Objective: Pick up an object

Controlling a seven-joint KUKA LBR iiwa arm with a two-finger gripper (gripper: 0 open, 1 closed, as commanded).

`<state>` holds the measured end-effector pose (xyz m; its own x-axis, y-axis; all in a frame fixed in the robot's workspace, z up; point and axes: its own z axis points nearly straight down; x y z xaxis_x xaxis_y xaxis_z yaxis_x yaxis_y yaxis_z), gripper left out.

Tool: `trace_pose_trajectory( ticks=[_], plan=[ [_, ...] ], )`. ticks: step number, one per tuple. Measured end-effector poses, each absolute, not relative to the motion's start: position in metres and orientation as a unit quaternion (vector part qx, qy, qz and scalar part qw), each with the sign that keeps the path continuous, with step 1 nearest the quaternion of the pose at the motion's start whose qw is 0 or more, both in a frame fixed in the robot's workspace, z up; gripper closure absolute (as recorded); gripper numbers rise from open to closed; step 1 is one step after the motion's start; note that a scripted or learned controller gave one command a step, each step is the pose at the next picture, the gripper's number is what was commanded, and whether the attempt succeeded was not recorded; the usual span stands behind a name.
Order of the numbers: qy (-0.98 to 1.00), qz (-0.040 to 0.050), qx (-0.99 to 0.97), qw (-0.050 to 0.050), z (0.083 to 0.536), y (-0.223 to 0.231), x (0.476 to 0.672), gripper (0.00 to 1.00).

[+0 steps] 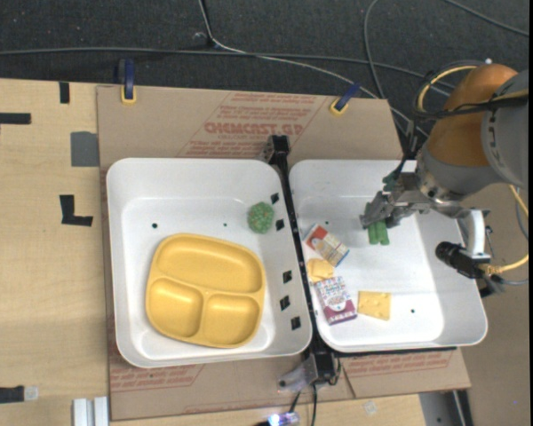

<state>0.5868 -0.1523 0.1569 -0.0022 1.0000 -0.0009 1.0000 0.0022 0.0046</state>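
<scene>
On my screen the gripper (379, 220) hangs over the upper middle of the right bin (453, 327), with a small green object (377, 234) right at its tip. I cannot tell whether it has hold of that green piece or merely sits above it.

Left of the gripper, near the divider between the bins, lies a small red-and-white packet (326, 245), with a yellow piece (319, 269) just below it. Below those is a dark red packet (335, 299) with printing too small for me to read, and beside it a yellow cracker-like square (374, 305).

The left bin (124, 193) carries a yellow divided tray (205, 289) with three compartments, and a fuzzy green ball (261, 217) sits near its upper right wall.

Both bins rest on a cardboard sheet (240, 122) bearing reddish print that I read as "CHEMGRAF CO", mirrored. Two clamps (126, 80) pin its far edge.
</scene>
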Motion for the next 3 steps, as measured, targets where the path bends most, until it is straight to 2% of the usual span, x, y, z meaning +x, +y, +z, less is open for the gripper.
trace_pose_trajectory(
  ticks=[1,2,3],
  plan=[
    [0.708,0.0013,0.707,0.002,0.221,-0.152,0.586,1.0],
    [0.708,0.0009,0.706,0.002,0.263,-0.151,0.589,1.0],
    [0.709,-0.0006,0.706,-0.002,0.253,-0.099,0.564,1.0]
  ],
)
